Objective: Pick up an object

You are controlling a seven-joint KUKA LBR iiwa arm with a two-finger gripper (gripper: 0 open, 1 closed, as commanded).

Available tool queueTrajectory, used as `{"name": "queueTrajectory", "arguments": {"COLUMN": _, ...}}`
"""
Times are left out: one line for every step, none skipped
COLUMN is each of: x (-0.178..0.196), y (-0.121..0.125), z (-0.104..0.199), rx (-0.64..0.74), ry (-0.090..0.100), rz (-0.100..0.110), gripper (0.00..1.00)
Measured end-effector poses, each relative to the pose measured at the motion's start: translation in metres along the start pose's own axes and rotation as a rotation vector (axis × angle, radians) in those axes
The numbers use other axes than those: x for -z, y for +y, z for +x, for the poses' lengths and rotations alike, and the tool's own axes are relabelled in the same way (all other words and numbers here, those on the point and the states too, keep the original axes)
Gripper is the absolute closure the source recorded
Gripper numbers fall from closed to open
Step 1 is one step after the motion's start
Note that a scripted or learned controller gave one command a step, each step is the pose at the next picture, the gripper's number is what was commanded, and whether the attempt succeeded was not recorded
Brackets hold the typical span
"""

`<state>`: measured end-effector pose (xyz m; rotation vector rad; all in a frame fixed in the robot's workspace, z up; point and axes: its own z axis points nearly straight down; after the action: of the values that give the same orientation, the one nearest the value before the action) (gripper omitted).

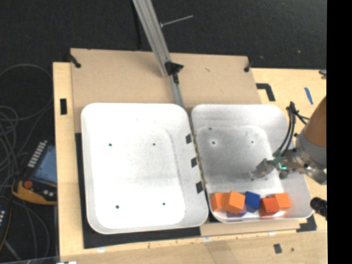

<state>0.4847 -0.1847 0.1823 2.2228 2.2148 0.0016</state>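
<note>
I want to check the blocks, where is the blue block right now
The blue block sits along the near edge of the right-hand bin, between an orange block on its left and another orange block on its right.

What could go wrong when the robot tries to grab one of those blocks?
1. The orange blocks and blue block sit packed in a row against the right bin's near wall, so the claw might not fit beside one, or might bump the wall.
2. The blocks touch, so pushing down on one could shove its neighbours away instead of gripping it.
</note>
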Motion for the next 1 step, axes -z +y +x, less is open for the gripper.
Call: {"name": "queueTrajectory", "arguments": {"x": -0.0868, "y": -0.0008, "z": 0.0448, "rx": 0.005, "ry": -0.001, "rz": 0.001, "gripper": 0.00}}
